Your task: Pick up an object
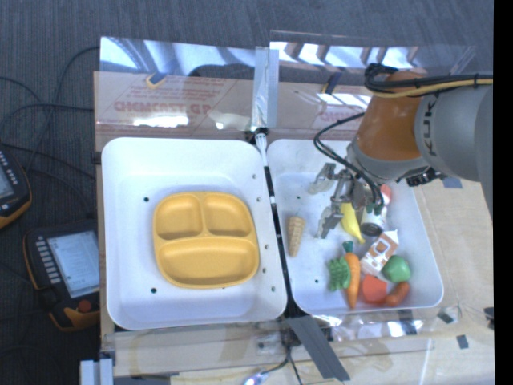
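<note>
In the camera view, two white bins sit side by side on the table. The left bin (pixel 128 215) carries a yellow divided plate (pixel 207 237). The right bin (pixel 309 291) holds the small things: an ice-cream cone (pixel 296 235) lying near the bin's left wall with its point toward the top of the picture, a banana (pixel 351 221), a carrot (pixel 352 277) beside a green leafy piece (pixel 338 273), a tomato (pixel 372 289), a small carton (pixel 380 252) and a green round fruit (pixel 397 269), all crowded in the lower right part.

The arm (pixel 417 131) reaches in from the right, and the gripper (pixel 343 199) hangs over the upper middle of the right bin. Its jaws stand apart, one finger toward the bin's centre and the other lower, close by the banana, and nothing is seen between them.

The likely target is the banana. It lies just to the right of and slightly below the jaws, touching or nearly touching them, with its long axis running from upper left to lower right. To take it, the jaws would probably need to shift a little toward the right wall and close across that axis, not along it. The carton and carrot crowd its lower end, so a grip nearer its upper end looks safer.
</note>
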{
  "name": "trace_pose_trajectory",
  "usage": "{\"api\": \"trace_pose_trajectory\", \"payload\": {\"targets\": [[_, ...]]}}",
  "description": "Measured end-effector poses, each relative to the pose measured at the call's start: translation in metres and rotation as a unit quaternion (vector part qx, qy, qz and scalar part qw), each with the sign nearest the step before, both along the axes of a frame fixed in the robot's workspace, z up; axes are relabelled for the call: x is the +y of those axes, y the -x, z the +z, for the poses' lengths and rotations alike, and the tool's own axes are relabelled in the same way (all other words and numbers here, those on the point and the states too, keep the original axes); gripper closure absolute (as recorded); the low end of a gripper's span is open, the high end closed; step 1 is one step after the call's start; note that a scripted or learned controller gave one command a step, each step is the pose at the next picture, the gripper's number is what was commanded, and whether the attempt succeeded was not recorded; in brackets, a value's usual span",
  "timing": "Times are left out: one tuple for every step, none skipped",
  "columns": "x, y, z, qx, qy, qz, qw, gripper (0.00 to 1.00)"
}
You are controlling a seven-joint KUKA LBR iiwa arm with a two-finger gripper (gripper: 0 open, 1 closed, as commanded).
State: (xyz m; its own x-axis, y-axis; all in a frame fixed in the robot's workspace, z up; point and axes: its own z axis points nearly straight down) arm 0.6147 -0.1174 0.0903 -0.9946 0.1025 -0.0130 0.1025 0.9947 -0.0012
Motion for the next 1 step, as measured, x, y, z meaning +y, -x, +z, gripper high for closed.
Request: {"api": "trace_pose_trajectory", "payload": {"targets": [[-0.018,0.0862,0.0019,0.004,0.0009,-0.013,0.9999,0.0]]}}
